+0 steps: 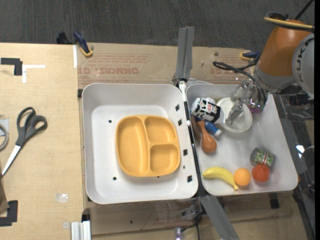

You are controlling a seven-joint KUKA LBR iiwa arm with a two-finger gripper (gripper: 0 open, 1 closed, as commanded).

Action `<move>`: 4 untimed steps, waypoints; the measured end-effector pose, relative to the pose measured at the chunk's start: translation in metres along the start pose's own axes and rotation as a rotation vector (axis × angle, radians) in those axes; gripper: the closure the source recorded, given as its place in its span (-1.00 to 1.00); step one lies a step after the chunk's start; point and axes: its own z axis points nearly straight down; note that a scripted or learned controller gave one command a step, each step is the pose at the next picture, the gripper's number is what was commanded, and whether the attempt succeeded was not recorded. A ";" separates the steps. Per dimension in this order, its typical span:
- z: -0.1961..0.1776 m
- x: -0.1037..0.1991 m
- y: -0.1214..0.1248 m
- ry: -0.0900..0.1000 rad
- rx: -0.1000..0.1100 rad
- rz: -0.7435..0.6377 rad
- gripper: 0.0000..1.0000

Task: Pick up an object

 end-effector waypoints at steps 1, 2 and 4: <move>-0.002 0.032 0.043 -0.016 -0.007 0.250 -1.00; -0.159 0.018 -0.009 0.022 0.002 0.063 -1.00; 0.017 0.112 -0.093 0.027 0.008 0.478 -1.00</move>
